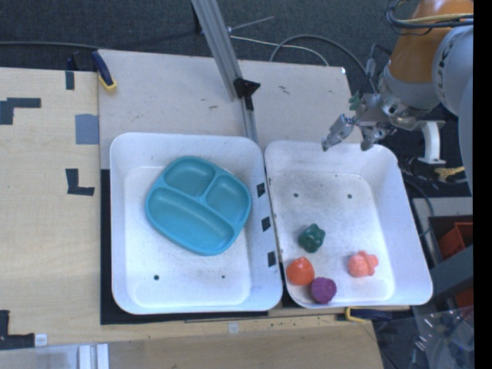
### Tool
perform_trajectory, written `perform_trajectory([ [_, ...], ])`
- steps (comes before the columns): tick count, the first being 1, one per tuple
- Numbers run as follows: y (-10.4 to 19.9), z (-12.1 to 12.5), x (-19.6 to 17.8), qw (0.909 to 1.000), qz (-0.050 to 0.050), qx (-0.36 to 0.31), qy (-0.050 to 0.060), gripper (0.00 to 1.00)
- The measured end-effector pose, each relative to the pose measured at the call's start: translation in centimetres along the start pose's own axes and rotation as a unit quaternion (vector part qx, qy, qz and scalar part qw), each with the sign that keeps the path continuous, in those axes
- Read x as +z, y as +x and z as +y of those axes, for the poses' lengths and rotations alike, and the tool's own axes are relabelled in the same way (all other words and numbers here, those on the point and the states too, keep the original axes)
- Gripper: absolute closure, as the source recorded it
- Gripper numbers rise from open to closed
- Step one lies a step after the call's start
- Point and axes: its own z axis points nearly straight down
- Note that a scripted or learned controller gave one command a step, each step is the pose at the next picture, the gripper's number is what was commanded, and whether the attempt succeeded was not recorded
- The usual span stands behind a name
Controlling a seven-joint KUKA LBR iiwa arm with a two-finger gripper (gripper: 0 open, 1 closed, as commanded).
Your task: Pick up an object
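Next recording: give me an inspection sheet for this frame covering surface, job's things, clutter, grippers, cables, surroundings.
Surface: left bin and right bin side by side on the bench.
Job's things: green object, orange object, purple object and pink object in the right bin's near half.
Clutter: blue divided plate in the left bin.
Grippers: gripper above the right bin's far edge, fingers apart, holding nothing.
Cables: black cables behind the bins.
Surroundings: metal pole; yellow-handled clamp.

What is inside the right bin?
Four small toys lie near the right bin's lower end: a green one, a red-orange one, a purple one and a salmon one. Nothing covers them.
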Motion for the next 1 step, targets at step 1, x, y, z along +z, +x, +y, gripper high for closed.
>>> perform_trajectory([
  [1, -0.28, -0.3, 4.47, 1.0, 0.0, 0.0, 0.0, 0.0],
])
